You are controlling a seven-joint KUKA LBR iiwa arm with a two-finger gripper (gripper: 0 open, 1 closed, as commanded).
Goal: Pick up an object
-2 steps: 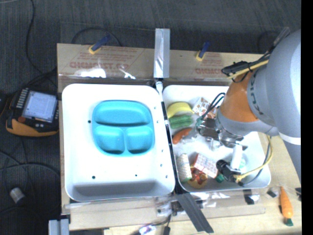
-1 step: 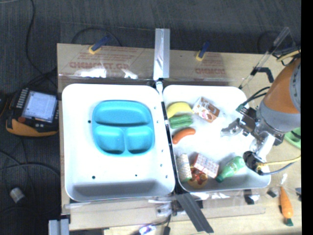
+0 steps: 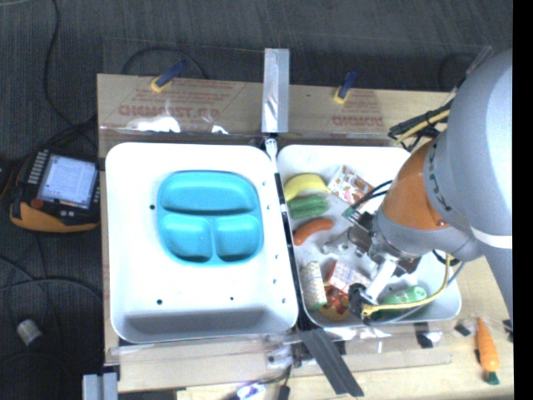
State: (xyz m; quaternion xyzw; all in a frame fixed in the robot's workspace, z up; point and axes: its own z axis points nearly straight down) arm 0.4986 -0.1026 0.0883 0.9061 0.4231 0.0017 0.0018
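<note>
Overhead, my gripper (image 3: 351, 242) hangs low in the right bin (image 3: 447, 303), amid a clutter of small objects.

Just to its left lies an orange-red sausage-shaped piece (image 3: 312, 229), and a red packet (image 3: 337, 275) lies just below it, toward the near wall. I cannot tell whether the gripper is open or closed. Farther left are a green piece (image 3: 306, 206) and a yellow piece (image 3: 301, 186), touching each other. A printed wrapper (image 3: 350, 183) lies by the far wall and a pale ribbed cob (image 3: 312, 283) near the front. The left bin (image 3: 133, 307) holds a blue three-compartment tray (image 3: 208, 215) with bare white floor around it. My arm covers the right bin's right side.
</note>
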